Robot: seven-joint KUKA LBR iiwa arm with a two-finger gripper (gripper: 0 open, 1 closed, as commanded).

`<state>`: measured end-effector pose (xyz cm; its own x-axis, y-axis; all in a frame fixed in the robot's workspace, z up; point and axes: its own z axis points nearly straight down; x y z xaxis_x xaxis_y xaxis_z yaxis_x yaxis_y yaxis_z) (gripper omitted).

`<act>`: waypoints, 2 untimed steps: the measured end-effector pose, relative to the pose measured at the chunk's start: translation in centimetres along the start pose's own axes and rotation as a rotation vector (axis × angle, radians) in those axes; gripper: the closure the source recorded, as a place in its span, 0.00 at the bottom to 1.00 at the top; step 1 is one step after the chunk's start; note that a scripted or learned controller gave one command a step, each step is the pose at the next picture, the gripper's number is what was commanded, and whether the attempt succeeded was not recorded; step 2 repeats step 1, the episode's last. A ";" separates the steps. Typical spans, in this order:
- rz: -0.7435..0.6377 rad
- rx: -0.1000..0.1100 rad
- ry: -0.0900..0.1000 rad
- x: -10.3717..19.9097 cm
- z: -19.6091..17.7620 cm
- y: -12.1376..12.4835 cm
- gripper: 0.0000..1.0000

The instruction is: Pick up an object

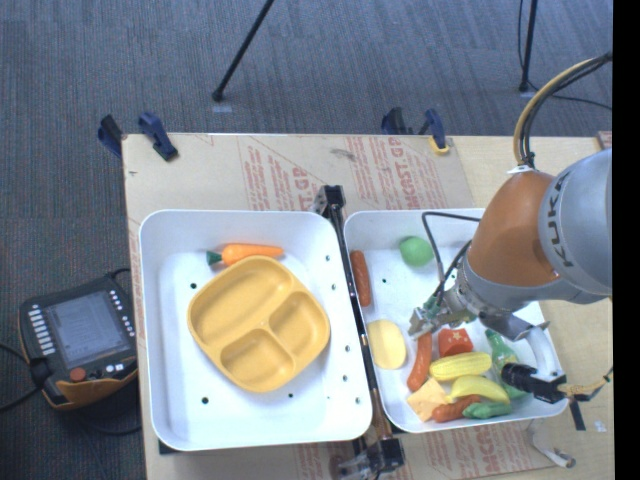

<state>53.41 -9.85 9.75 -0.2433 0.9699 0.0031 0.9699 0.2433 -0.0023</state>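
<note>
In the right bin (385, 230) the gripper (432, 316) hangs low over a crowded heap of toy food: a red piece (455, 341), a chili (420, 361), a banana (460, 366) and a pale potato (387, 344) lie touching or just beside one another. The wrist hides the jaws, so I cannot tell their state. Likely risks: the descent lands between items, nudges them aside, or pinches two at once.
</note>
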 end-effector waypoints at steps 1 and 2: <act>0.228 -0.002 -0.002 5.6 -13.6 0.1 1.00; 0.228 -0.002 -0.002 5.6 -13.6 0.1 1.00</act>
